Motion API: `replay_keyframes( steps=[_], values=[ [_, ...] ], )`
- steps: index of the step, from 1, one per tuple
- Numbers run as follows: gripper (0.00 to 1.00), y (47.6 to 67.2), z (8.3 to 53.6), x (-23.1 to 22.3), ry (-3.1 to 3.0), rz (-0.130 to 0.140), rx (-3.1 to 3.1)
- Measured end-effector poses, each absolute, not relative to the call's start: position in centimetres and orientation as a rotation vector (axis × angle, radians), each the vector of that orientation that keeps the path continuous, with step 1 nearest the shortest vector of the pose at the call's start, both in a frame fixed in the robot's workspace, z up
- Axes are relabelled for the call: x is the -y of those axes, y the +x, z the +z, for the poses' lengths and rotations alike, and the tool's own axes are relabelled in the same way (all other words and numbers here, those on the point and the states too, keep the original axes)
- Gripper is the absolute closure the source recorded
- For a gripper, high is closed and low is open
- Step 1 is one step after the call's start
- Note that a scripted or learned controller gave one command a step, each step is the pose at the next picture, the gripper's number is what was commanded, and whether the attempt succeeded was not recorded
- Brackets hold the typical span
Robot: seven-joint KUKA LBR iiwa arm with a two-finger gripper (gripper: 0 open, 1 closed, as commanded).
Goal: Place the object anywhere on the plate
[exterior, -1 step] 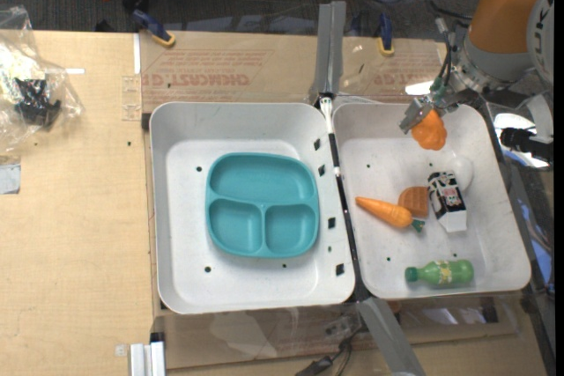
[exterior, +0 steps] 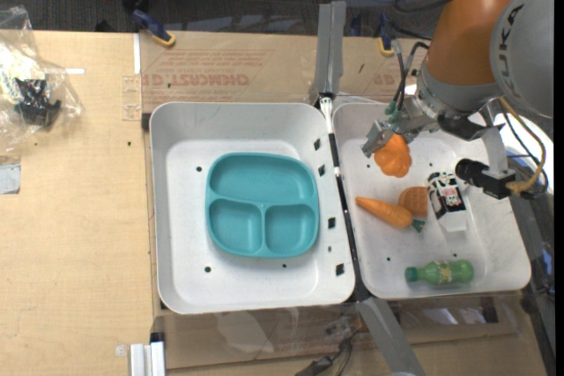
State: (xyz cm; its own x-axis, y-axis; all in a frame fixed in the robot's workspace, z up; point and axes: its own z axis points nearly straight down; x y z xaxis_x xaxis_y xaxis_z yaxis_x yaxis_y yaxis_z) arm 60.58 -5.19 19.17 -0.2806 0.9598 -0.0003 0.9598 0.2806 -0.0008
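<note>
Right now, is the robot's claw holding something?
Gripper: closed on a lumpy orange toy vegetable, lifted over the right white bin.

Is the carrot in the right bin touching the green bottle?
Apart. The camera view shows bare white bin floor between the carrot and the green bottle, which lies nearer the bin's front edge.

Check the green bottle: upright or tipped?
Tipped. The green bottle lies on its side near the right bin's front edge.
</note>
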Motion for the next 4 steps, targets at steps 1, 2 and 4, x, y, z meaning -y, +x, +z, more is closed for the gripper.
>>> replay_keyframes(
  steps=[1,2,4],
  values=[
    [1.00,55.9,19.1,-3.9,-2.162,0.005,2.278],
    [0.00,55.9,19.1,-3.8,-2.163,0.005,2.277],
    [0.00,51.9,10.7,-15.3,-2.120,0.008,2.316]
  ],
)
